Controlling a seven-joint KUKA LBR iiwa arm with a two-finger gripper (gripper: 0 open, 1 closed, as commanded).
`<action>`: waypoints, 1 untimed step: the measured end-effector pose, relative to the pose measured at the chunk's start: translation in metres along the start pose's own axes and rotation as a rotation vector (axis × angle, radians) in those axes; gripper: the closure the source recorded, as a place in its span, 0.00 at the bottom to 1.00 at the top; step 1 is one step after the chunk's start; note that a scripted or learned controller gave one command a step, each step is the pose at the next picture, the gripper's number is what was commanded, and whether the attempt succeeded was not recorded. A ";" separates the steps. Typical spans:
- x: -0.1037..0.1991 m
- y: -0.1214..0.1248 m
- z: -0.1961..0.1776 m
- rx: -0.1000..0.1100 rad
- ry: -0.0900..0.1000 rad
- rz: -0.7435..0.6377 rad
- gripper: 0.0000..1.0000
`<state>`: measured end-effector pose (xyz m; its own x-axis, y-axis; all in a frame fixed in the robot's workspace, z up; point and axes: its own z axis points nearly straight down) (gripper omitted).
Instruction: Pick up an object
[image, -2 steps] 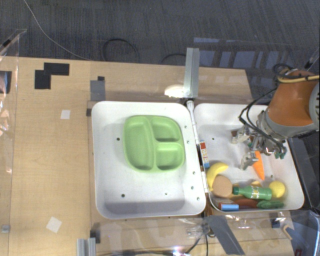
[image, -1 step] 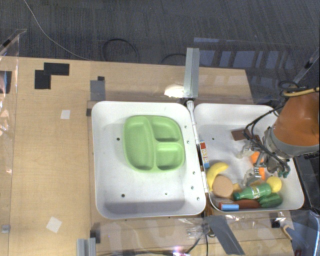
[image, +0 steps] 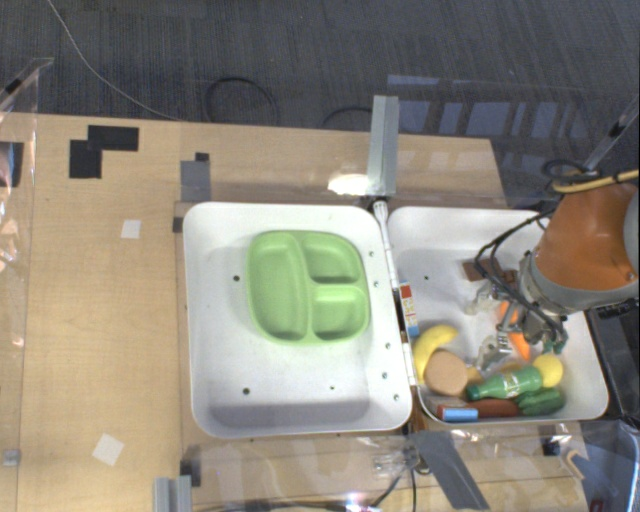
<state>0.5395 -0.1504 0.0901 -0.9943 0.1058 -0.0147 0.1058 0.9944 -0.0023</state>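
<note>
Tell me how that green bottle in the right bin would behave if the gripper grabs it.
The green bottle lies on its side, so it would probably roll under a push. Its rounded, glossy-looking body may slip. Toys crowd it in the right bin, so neighbours would likely shift.

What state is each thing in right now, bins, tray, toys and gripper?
Left bin: holds the green tray.
Green tray: lying flat, right way up, compartments bare.
Right bin: toys piled at its near end.
Yellow toy: lying against the tan piece.
Green bottle: on its side.
Blue piece: flat by the near wall.
Gripper: down in the right bin above the toys, grip unclear.
</note>
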 end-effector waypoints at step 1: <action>0.020 0.012 -0.001 0.000 -0.004 0.016 0.00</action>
<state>0.5211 -0.1367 0.0905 -0.9923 0.1221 -0.0183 0.1222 0.9925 -0.0021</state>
